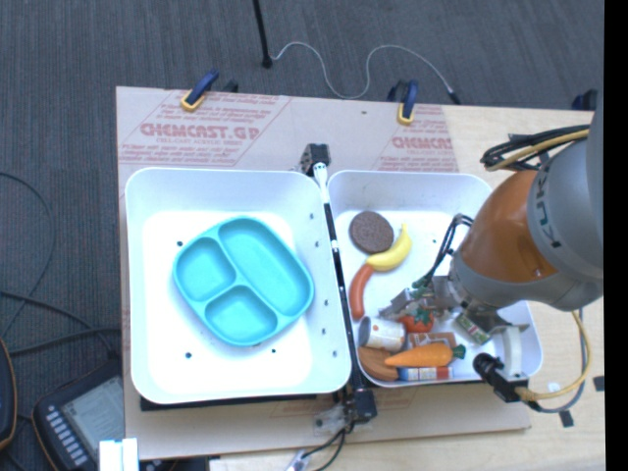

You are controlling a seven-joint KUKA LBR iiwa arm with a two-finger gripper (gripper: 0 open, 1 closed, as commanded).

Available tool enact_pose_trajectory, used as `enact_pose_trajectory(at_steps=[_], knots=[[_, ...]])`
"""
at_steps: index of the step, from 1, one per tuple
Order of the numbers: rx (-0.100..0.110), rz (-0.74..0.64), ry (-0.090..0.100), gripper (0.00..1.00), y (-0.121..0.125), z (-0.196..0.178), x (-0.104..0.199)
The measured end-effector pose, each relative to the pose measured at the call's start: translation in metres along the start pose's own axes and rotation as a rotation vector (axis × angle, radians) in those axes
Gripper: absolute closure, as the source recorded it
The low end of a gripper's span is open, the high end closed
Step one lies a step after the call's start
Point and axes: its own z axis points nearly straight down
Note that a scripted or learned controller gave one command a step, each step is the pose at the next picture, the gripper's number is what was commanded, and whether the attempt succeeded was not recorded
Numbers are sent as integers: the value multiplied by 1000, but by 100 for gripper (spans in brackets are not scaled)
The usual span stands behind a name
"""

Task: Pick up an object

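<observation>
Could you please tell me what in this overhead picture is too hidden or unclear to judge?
- Gripper, camera view: tangled among the toys; what lies between its tips is unclear.
- Right bin: its right part is covered by the arm.
- Items under the carrot: piled together, too small to name.

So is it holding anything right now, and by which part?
Cannot be told. The gripper is down among the toy food in the right bin, and clutter hides whether anything is held.

Two white bins (147,224). One blue divided plate (242,280). One chocolate cookie (371,230), one banana (392,251), one sausage (359,288), one carrot (422,357). Two clamps (199,90) on worktop's far edge.
</observation>
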Motion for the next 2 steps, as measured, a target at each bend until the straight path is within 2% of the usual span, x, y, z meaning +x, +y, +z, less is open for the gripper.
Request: enact_pose_trajectory(at_steps=[1,2], knots=[[3,1,2,100,0,-10,0],[21,-2,9,100,-4,-96,77]])
